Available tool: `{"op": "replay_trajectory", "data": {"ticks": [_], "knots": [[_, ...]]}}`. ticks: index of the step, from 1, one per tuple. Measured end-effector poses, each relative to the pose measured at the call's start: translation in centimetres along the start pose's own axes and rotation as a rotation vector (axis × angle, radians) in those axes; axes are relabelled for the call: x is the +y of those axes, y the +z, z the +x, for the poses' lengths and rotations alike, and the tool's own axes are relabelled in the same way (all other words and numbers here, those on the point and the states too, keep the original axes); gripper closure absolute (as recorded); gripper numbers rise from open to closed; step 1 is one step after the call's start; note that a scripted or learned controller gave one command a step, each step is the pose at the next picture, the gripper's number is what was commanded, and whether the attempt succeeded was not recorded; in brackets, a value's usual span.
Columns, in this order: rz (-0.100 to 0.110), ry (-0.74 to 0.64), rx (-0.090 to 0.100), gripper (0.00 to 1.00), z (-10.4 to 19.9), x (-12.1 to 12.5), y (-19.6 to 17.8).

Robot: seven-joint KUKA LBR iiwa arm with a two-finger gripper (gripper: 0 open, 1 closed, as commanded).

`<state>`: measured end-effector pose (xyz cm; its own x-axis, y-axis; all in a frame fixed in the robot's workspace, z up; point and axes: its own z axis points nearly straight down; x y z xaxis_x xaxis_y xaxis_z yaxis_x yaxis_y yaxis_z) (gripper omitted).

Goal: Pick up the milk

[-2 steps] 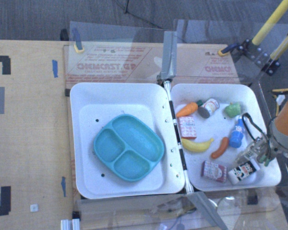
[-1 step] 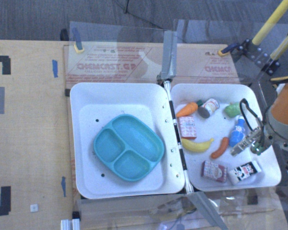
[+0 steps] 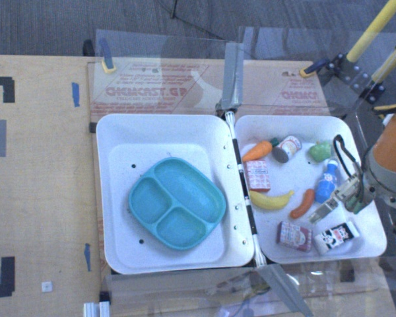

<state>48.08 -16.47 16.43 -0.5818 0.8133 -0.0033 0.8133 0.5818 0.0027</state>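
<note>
Left half of frame: table [image 3: 39,177] with the left bin [image 3: 112,137] holding just a blue divided plate [image 3: 178,202], nothing task-related there. Right bin [image 3: 376,243] has the clutter: carrot [image 3: 257,151] and small can [image 3: 288,148] along the upper part, a red-and-white packet [image 3: 258,175] near the divider, banana [image 3: 271,199] below that, another small red carton [image 3: 295,235] at the lower middle, an orange-red sausage-like piece [image 3: 302,204] mid-bin, blue bottle [image 3: 327,183] right of it, green item [image 3: 321,151] at upper right. The milk [image 3: 336,236], a white carton with black patches, lies on its side at the bin's lower right, on the bin floor, not lifted. The gripper [image 3: 335,201] comes in from the right edge, sitting just above and slightly left of the milk, near the blue bottle. Jaws look spread, nothing between them. Progress: judging by this, the grasp hasn't happened; arm is in the neighbourhood but not centred on the carton. Left to do: shift down-frame over the milk, descend, close, lift. Risk: bottle and sausage piece close by, could get nudged.
</note>
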Motion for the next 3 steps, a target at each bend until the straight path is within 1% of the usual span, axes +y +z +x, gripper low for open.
{"op": "replay_trajectory", "data": {"ticks": [1,2,3], "knots": [[0.001,0.32,-0.001,0.0,-2.9,2.8,-13.7],[0.0,0.202,-0.001,0.0,-3.4,4.1,-24.7],[0.001,0.208,0.0,0.0,-4.9,-1.7,-8.4]]}}
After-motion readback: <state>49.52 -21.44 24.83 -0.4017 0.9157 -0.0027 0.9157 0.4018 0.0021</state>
